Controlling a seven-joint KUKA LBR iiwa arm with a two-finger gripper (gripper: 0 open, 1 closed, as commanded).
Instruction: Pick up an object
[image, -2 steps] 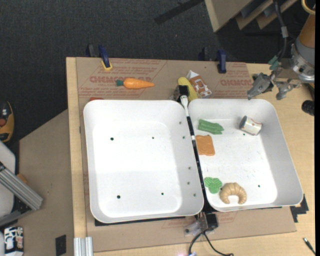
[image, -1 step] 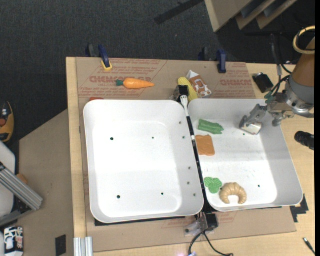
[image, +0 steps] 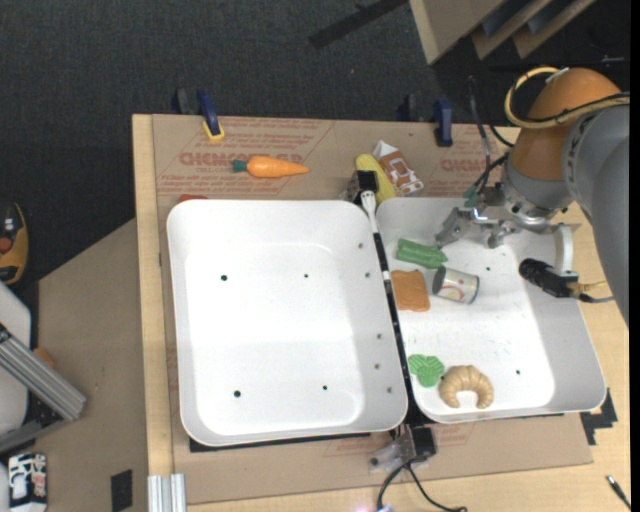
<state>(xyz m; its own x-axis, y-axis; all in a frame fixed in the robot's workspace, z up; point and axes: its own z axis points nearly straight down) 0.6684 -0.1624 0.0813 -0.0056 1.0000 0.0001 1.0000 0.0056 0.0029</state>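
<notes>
My end effector (image: 470, 225) is hovering over the right bin (image: 560, 390), fingers spread, gripping nothing | can (image: 456, 285) is lying beside toast (image: 410, 290) | bench (image: 150, 160) print is reading backwards, illegible

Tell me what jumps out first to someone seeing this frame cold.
The grey arm with its orange band coming in from the right, its gripper over the far end of the right bin. That bin holds the clutter: a green piece, a small can, a bread slice, a croissant. A toy carrot lies on the board beyond the left bin.
</notes>
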